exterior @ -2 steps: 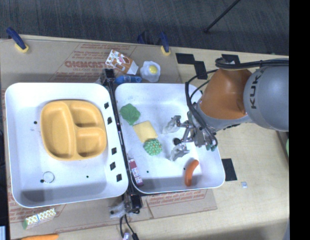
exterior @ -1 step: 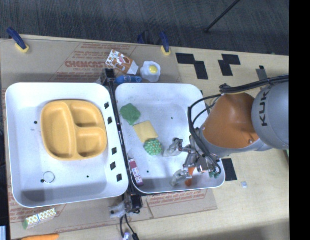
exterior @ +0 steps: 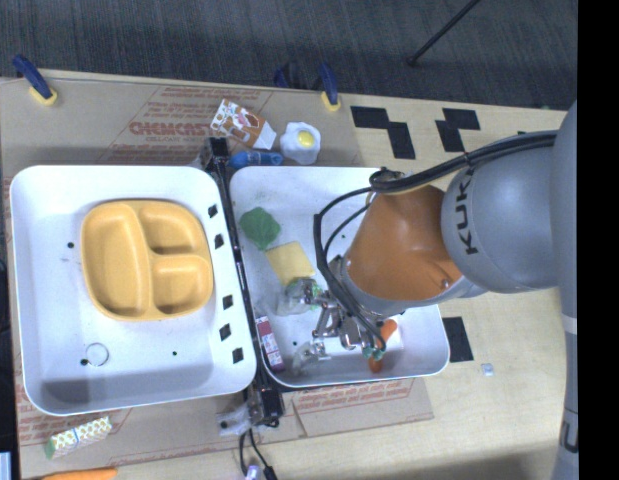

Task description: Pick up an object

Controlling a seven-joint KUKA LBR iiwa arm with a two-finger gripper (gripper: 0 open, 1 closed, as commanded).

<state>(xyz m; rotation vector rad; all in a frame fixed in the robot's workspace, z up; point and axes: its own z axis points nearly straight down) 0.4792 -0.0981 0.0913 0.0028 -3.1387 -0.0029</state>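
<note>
Grey arm (exterior: 509, 218) reaches over the right bin (exterior: 414, 353); gripper (exterior: 334, 338) state unclear. One yellow tray (exterior: 147, 258) occupies the left bin (exterior: 49, 368).

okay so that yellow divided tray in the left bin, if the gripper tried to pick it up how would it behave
The yellow tray looks like moulded plastic, so probably stiff and light for its size. It lies flat with rounded, shallow walls, so it likely won't roll or tip, but it is wide and a two-finger gripper may only get a grip on a rim or divider. Its smooth surface could be slippery.
</note>
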